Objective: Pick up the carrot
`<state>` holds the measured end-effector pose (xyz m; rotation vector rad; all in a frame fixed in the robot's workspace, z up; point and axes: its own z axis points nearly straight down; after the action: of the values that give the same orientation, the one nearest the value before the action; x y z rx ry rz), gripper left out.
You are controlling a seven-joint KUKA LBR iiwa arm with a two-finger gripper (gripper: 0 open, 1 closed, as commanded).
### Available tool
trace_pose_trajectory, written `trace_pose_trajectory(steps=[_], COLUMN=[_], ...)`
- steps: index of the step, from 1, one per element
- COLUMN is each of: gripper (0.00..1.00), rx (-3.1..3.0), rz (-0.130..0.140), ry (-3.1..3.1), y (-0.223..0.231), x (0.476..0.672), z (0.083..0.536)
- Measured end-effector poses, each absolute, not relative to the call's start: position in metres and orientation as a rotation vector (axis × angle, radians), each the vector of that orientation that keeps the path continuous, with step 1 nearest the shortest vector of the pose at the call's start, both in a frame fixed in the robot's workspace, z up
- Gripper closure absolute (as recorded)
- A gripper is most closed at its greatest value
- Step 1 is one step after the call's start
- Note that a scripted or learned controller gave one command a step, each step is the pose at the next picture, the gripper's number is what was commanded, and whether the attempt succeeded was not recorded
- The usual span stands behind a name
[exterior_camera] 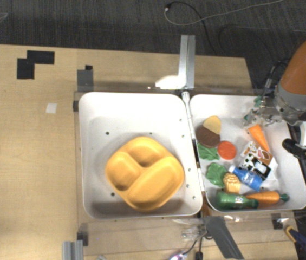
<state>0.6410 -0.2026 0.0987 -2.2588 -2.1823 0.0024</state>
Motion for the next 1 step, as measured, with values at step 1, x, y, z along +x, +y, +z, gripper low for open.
trace_pose_trajectory(steps=[1], gripper=[1.00], rx=[-2.252], rz=[0.004], ry=[-2.189], y=[-0.2015], x=[0.6418], z=[0.1062])
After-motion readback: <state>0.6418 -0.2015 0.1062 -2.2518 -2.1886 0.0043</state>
